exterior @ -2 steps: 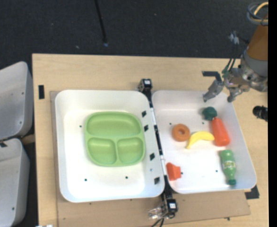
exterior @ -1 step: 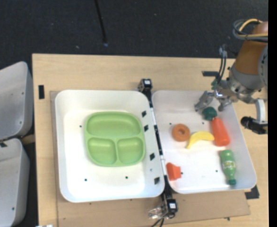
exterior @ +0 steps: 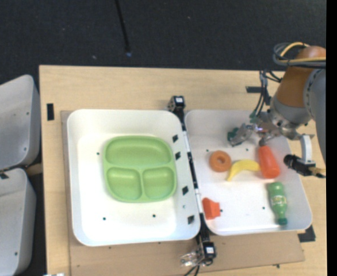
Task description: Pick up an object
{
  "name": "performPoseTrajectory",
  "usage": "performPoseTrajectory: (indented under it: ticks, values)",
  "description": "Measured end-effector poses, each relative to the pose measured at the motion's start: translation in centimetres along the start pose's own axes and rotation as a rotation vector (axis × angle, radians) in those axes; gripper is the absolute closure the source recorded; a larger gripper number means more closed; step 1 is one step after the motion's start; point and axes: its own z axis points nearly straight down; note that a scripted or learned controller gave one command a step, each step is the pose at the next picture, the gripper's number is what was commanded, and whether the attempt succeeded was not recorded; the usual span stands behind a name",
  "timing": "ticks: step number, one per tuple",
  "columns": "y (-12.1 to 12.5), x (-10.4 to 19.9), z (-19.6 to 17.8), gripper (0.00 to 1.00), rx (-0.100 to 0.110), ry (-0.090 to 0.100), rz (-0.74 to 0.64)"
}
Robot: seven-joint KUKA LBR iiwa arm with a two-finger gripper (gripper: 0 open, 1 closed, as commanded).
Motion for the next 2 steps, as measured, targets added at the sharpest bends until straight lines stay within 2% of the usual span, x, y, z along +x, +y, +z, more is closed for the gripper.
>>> performPoseTrajectory:
  ticks: [1,2]
  values:
    - [0.1,-0.1,0.5,0.00,-0.002,-0.001,0.000]
    - [0.1,-0.2,-0.7,1.00,-0.004,-0.002,-0.003]
